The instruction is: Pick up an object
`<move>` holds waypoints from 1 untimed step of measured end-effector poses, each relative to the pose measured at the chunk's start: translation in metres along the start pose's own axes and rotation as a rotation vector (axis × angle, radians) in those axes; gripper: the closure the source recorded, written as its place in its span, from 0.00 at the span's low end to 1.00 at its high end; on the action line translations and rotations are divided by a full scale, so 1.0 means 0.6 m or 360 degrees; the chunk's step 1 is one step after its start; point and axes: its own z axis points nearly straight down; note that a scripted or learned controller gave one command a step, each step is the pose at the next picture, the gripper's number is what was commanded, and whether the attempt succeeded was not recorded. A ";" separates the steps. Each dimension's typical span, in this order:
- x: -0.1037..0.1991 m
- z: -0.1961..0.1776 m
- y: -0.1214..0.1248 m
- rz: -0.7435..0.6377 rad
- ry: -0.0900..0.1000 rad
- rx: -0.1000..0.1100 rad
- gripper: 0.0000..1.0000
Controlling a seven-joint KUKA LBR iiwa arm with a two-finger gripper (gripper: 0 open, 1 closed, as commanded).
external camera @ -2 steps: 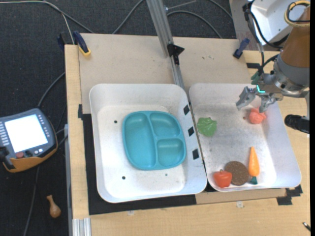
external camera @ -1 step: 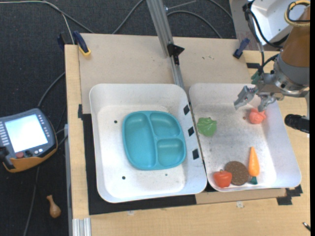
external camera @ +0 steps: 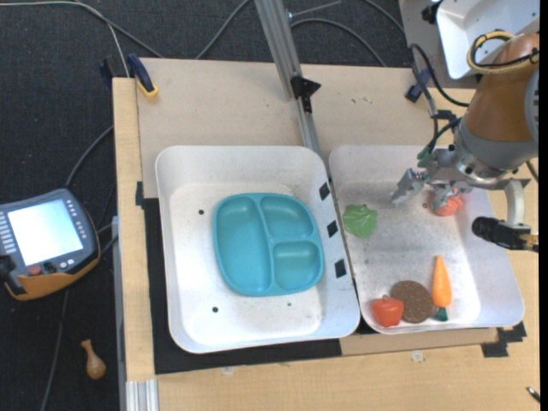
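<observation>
My gripper (external camera: 425, 192) hangs low over the far part of the right bin (external camera: 377, 165) and is open, its two fingers spread apart. A small red-orange object (external camera: 448, 204) lies on the bin floor right at the right-hand finger, partly hidden by it; nothing sits between the fingers. A green leafy piece (external camera: 360, 220) lies at the bin's left side. Near the front edge are an orange carrot (external camera: 440, 282), a brown round piece (external camera: 414, 300) and a red tomato-like piece (external camera: 387, 312).
The left bin (external camera: 184, 315) holds a blue divided plate (external camera: 267, 242). A slanted metal post (external camera: 287, 54) rises behind the bins. The arm's orange band (external camera: 505, 101) is above the right bin's far corner. A teach pendant (external camera: 43, 242) lies off the bench at left.
</observation>
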 end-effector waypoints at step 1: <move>-0.009 0.080 -0.013 0.0001 0.0000 0.0000 0.00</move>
